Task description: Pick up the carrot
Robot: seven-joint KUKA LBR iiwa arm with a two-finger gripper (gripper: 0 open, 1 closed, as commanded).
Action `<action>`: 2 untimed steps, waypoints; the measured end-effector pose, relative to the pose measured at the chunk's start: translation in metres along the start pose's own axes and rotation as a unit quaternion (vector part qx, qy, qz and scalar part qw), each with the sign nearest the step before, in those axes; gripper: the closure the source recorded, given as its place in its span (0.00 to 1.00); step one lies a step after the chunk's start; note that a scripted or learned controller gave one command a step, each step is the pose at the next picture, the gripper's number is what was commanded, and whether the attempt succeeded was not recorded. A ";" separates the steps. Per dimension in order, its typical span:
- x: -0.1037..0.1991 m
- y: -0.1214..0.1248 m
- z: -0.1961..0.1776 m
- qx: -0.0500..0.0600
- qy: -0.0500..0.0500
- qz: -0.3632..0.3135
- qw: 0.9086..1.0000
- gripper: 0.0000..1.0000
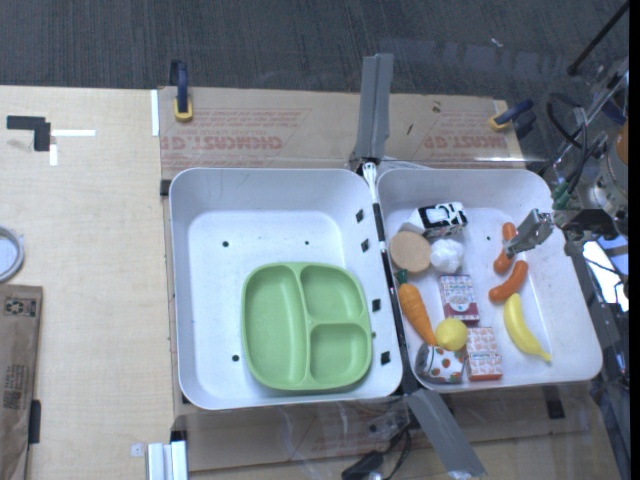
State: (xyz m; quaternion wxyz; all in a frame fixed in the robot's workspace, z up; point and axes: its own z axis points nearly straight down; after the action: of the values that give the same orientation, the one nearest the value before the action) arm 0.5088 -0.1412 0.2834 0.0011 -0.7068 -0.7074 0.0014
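Observation:
The carrot (415,311) is orange and tapered. It lies in the right bin (570,368) against the left wall, thick end toward the back and tip pointing at a yellow lemon (451,334). My gripper (533,232) reaches in from the right and hangs over the bin's back right part, just above a small orange-red piece (507,246). It is well to the right of the carrot and apart from it. Nothing shows in its grasp.
The right bin also holds a brown round bun (410,251), a white lump (446,256), a black-and-white toy (442,216), two small cartons (457,296), a sausage (507,280) and a banana (524,328). A green divided plate (306,325) lies in the left bin (200,268).

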 end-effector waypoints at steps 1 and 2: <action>-0.005 -0.014 0.165 0.000 0.001 0.010 1.000 0.00; 0.005 -0.013 0.151 -0.002 0.000 -0.122 0.993 0.00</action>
State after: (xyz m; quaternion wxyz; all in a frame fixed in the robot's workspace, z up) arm 0.4951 -0.1364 0.1329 -0.0001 -0.6155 -0.7882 0.0000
